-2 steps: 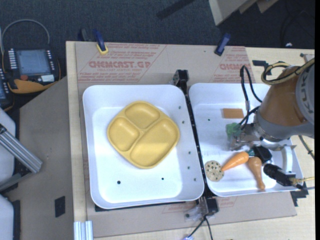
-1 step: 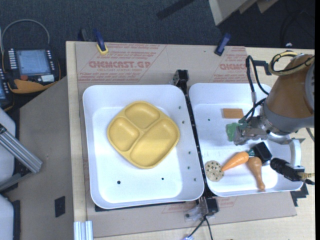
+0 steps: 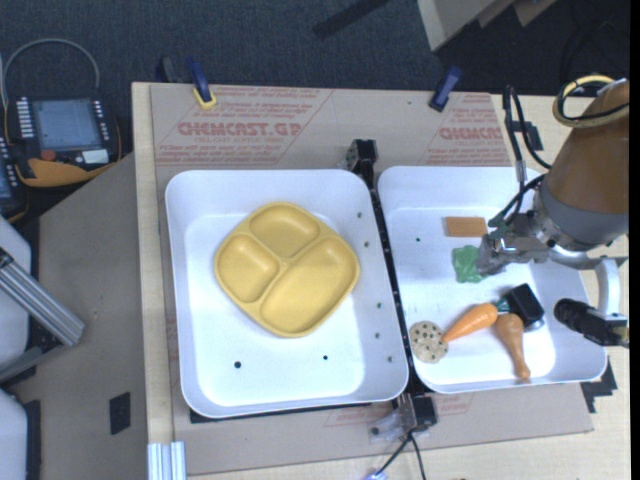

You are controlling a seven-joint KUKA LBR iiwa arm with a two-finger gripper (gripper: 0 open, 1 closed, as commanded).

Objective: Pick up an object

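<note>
**A:** Arm [image 3: 592, 183] casing, colours?

**B:** 2 tones. A broad, rounded orange band [image 3: 603, 153] with a slight sheen and soft highlights. It meets a smooth grey collar [image 3: 578, 224], paler along its lower rim.

**A:** Cabling?

**B:** Thin black cables [image 3: 519, 153] run outside the casing, loose and curved rather than clipped flat. At least 2 strands; the exact count is unclear.

**A:** Gripper?

**B:** The gripper [image 3: 492, 254] is a small, angular head of bare grey metal, darker in its recesses and much narrower than the collar. Finer detail is too small to read.
</note>
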